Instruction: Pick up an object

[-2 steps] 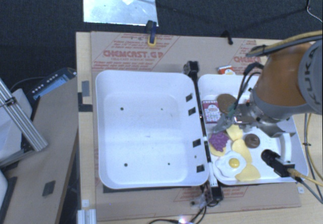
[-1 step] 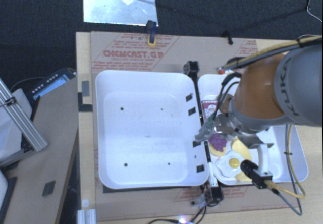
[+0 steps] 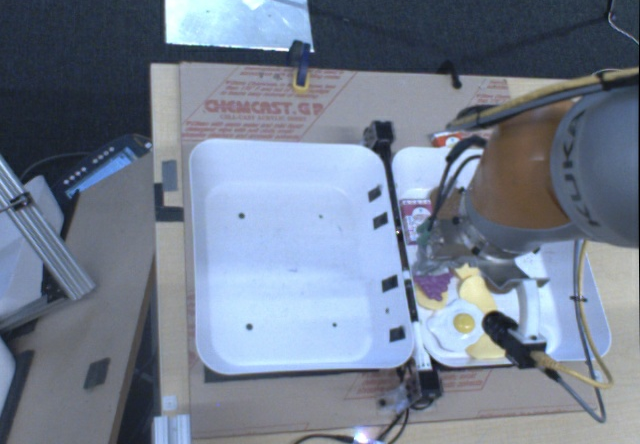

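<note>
The arm reaches in from the right and hangs over the right bin [image 3: 418,164], covering most of it. My gripper [image 3: 436,254] is low in the bin's left half, its fingers lost in wrist hardware and cables. Just below it lie a purple bunch of grapes [image 3: 433,284], a fried egg toy [image 3: 461,322] and a yellow piece [image 3: 476,289]. A red and white packet [image 3: 414,212] stands against the bin's left wall, beside the gripper. Nothing shows between the fingers.
The left bin [image 3: 290,252] is a shallow white tray with black clips along the divider [image 3: 385,222]. A red object [image 3: 447,139] peeks out at the right bin's far edge. Yellow cable [image 3: 585,372] loops off the arm at the near right.
</note>
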Controlling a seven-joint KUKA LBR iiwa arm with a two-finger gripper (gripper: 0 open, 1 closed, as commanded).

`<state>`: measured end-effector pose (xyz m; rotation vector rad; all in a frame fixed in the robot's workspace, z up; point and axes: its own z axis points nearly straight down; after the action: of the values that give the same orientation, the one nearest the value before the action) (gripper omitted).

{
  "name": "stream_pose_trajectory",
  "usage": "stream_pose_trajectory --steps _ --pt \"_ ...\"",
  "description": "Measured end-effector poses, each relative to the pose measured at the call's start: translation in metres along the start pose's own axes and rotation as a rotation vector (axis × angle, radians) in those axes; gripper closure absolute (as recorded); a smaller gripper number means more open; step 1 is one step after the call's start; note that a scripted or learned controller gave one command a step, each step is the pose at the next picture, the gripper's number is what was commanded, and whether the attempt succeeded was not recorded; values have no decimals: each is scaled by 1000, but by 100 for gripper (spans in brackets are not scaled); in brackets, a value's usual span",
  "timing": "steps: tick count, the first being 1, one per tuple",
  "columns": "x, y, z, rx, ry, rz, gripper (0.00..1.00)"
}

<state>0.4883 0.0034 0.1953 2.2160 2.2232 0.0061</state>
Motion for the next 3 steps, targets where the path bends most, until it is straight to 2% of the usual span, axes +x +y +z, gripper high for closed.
stream_pose_trajectory --steps 1,2,3 --pt "54 77 -15 -5 1 -7 100" --pt "92 52 -188 -14 5 -7 100" --pt "147 54 -215 -1 2 -6 100"
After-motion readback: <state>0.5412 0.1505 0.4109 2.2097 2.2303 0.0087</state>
